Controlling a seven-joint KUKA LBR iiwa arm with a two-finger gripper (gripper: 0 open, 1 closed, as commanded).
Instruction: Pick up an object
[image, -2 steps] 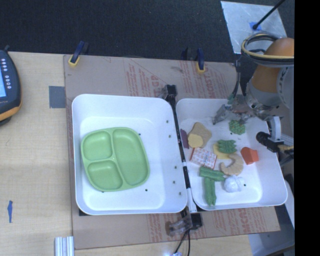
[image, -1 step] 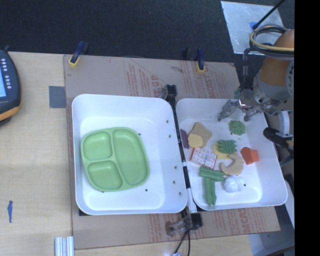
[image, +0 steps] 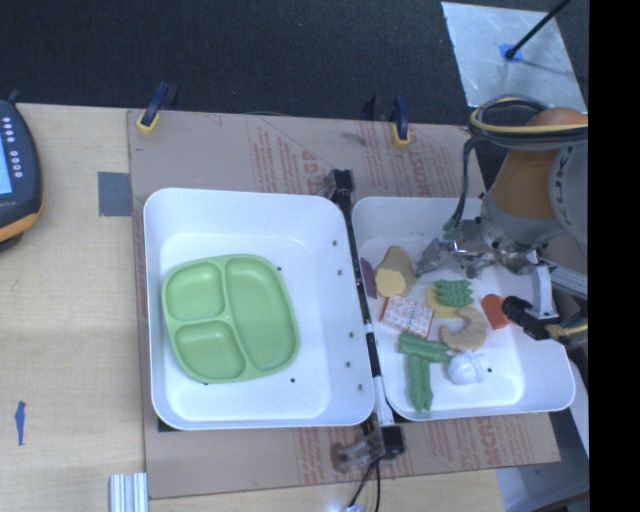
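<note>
- The left bin (image: 250, 400) holds a green divided plate (image: 230, 318) toward its left side, with bare white floor to the plate's right and far side.
- The right bin (image: 520, 395) is crowded: a tan block (image: 394, 270), a patterned card (image: 407, 317), a green leafy piece (image: 452, 293), a curved tan piece (image: 466, 330), a green L-shaped piece (image: 419, 365), a white ball (image: 463, 369) and a red piece (image: 495, 308).
- Open floor remains along that bin's near-right corner.
- The gripper (image: 462, 252) sits over the far part of the right bin, just beyond the leafy piece; whether its fingers are apart or together cannot be told, and nothing shows between them.

- The cardboard sheet (image: 300, 150) under the white bins (image: 250, 215) carries red printed lettering, too blurred to read.
- No other text is legible.
</note>
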